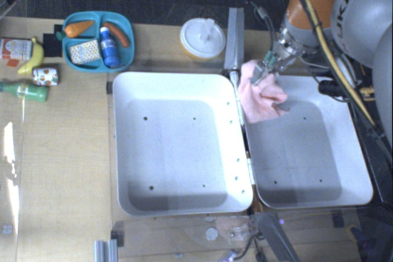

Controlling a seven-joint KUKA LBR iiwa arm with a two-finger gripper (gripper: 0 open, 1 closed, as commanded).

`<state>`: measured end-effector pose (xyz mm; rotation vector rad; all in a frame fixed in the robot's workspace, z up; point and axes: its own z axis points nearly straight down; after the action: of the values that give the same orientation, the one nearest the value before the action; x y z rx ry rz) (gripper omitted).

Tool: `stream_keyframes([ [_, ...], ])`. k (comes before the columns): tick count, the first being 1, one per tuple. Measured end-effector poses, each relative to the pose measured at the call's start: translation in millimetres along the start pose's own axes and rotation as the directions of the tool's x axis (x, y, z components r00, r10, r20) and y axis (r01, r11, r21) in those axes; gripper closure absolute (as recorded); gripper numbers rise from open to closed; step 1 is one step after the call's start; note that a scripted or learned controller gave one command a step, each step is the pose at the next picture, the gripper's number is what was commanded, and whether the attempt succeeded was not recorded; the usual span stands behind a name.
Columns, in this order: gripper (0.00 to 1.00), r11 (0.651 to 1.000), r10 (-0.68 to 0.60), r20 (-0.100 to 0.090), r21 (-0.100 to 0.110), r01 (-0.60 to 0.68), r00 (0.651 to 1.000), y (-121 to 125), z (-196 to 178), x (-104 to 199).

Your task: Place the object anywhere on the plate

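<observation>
Nearest the camera, along the lower edge of the bench (55, 193), small metal fittings (236, 235) sit just beside the front rims of the two bins. Behind them, the left white bin (178, 144) is a shallow tray with a few dark dots on its floor. The right white bin (310, 150) stands touching it along a shared seam.

At the far left corner of the right bin, a crumpled pink cloth (261, 98) hangs over the floor of the bin, its upper part draped close to the seam. The pincer (265, 70) comes down from the arm (344, 3) at the right, and the top of the cloth is bunched up between its fingers, so it is closed on the fabric. The rest of the cloth sags below the pincer.

Farther back, on the bench beyond the left bin, stands a round white lidded container (202, 38) with a yellow rim. To its left lies a blue divided plate (98, 40) holding a toy carrot (80, 28), a toy sausage (120, 35), a small blue bottle (109, 49) and a patterned square piece. The cloth is well apart from this plate. At the far left edge are a toy banana (32, 57), a small carton (13, 49), a small can (45, 76) and a green bottle (24, 91) lying on its side.
</observation>
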<state>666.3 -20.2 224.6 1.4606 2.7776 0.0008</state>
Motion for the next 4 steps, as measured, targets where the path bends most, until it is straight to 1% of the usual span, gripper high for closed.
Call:
stream_keyframes([
  [1, 1.00, 0.920, -0.391, 0.001, -0.003, 0.391, 0.920, 9.6, 7.2, 50.7],
  [2, 1.00, 0.693, -0.721, 0.002, -0.004, 0.721, 0.693, 8.1, 12.0, 99.2],
  [3, 1.00, 0.566, -0.824, 0.002, -0.004, 0.824, 0.566, 14.5, -4.2, 152.5],
  [4, 1.00, 0.564, -0.826, 0.000, -0.004, 0.826, 0.564, 13.3, -1.5, 203.8],
])
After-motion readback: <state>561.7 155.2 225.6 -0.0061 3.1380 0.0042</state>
